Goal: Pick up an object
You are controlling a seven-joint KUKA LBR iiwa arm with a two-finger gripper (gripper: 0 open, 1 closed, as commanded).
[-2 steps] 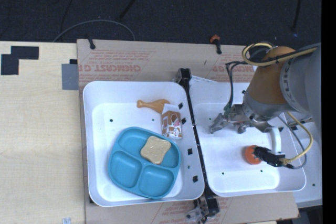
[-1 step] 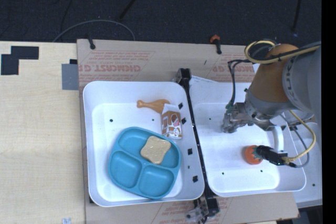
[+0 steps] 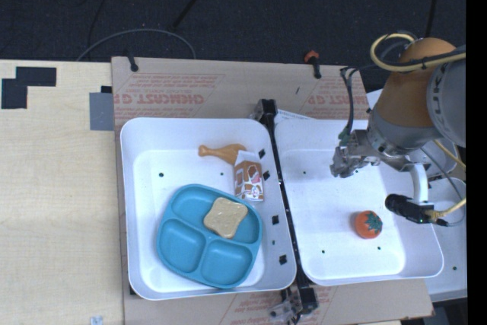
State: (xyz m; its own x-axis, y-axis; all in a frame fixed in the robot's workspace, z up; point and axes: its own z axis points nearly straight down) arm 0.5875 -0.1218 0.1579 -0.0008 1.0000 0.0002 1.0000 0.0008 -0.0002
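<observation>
Orange-banded arm bent over right bin, pincer grip state unclear

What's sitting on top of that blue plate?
A slice of toast lies on the blue plate, across its dividers. The plate surface under the toast is covered.

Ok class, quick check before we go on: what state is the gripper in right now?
Gripper: over the right bin, apart from the orange toy; nothing seen held; open or closed cannot be told.
</observation>
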